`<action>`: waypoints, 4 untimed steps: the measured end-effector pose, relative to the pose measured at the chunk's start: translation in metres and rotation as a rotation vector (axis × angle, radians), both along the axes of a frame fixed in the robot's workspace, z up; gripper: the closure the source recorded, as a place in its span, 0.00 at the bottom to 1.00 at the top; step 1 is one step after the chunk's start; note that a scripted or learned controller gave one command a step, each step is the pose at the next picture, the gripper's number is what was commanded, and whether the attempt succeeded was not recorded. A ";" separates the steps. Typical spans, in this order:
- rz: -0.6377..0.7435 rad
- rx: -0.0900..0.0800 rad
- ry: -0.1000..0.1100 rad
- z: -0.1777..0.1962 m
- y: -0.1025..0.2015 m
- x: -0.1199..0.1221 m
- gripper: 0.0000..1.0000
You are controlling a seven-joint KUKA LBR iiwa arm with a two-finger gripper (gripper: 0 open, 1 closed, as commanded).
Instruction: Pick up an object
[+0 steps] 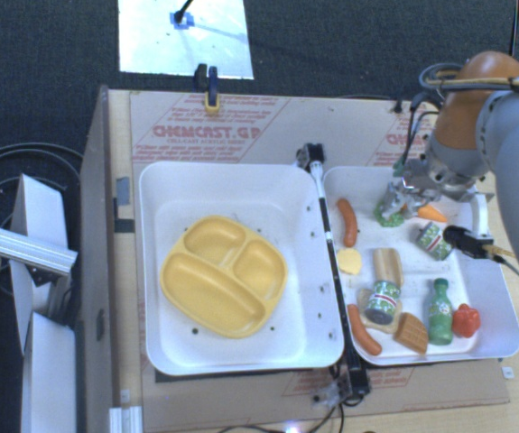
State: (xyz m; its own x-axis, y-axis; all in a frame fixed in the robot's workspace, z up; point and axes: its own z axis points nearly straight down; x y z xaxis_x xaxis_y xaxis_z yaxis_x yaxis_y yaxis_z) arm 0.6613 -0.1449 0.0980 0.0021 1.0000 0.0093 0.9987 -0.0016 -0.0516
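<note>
Gripper (402,190) sits low at the right bin's (512,318) far edge, touching a green object (390,211); finger opening cannot be told.

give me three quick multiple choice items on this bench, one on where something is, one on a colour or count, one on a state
1. Where is the yellow divided tray?
A. in the left bin
B. in the right bin
C. on the floor

2. What colour is the bottle near the right bin's front edge?
A. blue
B. green
C. white

3. How does the yellow divided tray lie?
A. flat, open side up
B. upside down
C. on its edge against the wall

Answers:
1. A, it sits in the left bin, apart from the small items.
2. B, its body is green, next to a red piece.
3. A, its three compartments face the camera.
</note>
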 end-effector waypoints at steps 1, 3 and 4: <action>0.004 -0.011 -0.056 0.088 0.004 -0.055 1.00; 0.005 -0.008 -0.050 0.012 0.041 -0.083 0.00; 0.002 -0.009 -0.052 -0.014 0.037 -0.118 0.00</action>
